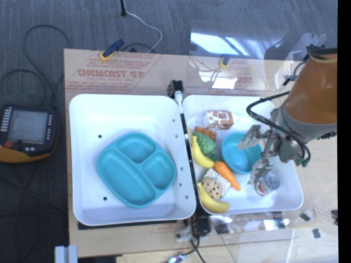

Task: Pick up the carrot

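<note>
The orange carrot [227, 175] lies at a slant in the right bin [285, 201], between the blue bowl [237, 152] and the cookie [213, 188]. My gripper [256, 154] hangs over the bowl's right rim, to the right of the carrot and apart from it. Its fingers are open and hold nothing; one fingertip [251, 138] is over the bowl and the other sits near a small can [267, 184].
Two bananas [201, 155] [213, 203], a green vegetable [207, 144] and a small printed box [219, 120] crowd the right bin's left side. A blue divided plate [136, 169] rests in the left bin [88, 114]. A pendant [24, 133] lies off the bench at left.
</note>
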Motion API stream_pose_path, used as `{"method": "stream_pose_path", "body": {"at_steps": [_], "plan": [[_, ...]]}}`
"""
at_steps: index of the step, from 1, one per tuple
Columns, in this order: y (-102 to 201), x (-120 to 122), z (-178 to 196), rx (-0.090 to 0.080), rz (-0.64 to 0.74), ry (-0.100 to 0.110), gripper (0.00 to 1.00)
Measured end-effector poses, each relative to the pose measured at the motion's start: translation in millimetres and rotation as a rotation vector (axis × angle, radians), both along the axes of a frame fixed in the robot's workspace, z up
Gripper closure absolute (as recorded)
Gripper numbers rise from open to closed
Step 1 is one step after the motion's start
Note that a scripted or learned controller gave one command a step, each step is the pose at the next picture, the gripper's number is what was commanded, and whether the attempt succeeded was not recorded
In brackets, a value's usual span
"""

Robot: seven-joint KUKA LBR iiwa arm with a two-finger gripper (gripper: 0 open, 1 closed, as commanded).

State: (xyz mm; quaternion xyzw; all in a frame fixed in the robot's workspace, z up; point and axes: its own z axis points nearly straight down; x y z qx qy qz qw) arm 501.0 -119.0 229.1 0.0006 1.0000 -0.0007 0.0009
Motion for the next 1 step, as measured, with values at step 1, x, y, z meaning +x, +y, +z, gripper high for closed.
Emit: {"method": "stream_pose_path", "body": {"at_steps": [1], "plan": [[20.9, 5.9, -115.3, 0.002, 0.007, 0.004, 0.00]]}}
